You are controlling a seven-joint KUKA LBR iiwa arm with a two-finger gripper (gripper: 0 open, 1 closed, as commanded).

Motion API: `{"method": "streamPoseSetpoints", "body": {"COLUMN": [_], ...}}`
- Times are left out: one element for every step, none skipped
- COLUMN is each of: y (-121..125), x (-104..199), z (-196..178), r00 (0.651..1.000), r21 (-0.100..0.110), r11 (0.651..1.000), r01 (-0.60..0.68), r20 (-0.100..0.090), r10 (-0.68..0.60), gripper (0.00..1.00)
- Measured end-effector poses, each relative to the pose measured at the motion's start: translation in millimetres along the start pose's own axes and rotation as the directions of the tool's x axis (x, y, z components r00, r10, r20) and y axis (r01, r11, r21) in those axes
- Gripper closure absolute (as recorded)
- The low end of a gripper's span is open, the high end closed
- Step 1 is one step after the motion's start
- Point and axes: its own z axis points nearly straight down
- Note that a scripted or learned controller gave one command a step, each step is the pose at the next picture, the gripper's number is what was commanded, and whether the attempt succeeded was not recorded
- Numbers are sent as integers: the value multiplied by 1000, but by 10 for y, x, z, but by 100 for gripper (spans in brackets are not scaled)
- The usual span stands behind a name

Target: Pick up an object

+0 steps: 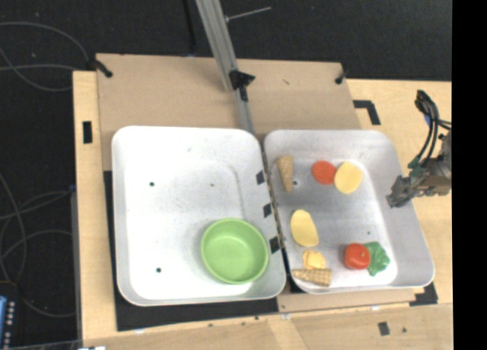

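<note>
Two shallow white plastic bins sit side by side on a tan bench, seen from above at a slant. The left-hand bin (152, 181) fills the centre-left of the frame and the right-hand bin (380, 189) the centre-right, their inner walls touching down the middle.

My pincer (401, 192) is at the right edge of the frame, level with the upper half of the right-hand bin and just over its outer rim. It is small and dark against the bench, and I cannot tell how it is set. Nothing shows in its grip. I judge I am stationed at the rim so I can reach in over the toys.

In the lower part of the left-hand bin stands a round lime-green plastic bowl (234, 250), open side up.

The right-hand bin holds the small toy foods I could pick. Near its upper left wall lies a tan bread-like stick (286, 173). To the right of it a small red round piece (323, 172) touches a pale yellow round piece (348, 177); these two are nearest to my pincer. In the middle lies a yellow oval piece (304, 227). Below it, against the lower rim, a small yellow chunk (313, 259) rests on a tan waffle-patterned wedge (315, 275). At lower right sits a red tomato-like toy with a green leafy top (364, 256).

The task has not yet begun: every piece lies flat on the bin floor.
</note>
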Motion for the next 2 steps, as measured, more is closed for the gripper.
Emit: {"method": "streamPoseSetpoints", "body": {"y": [174,327], "x": [533,1089], "z": [-87,33], "r00": [1000,1000], "r21": [0,3], "r11": [1000,1000], "r01": [3,1], "r20": [-2,-1], "r10": [-3,-1], "gripper": [100,100]}}
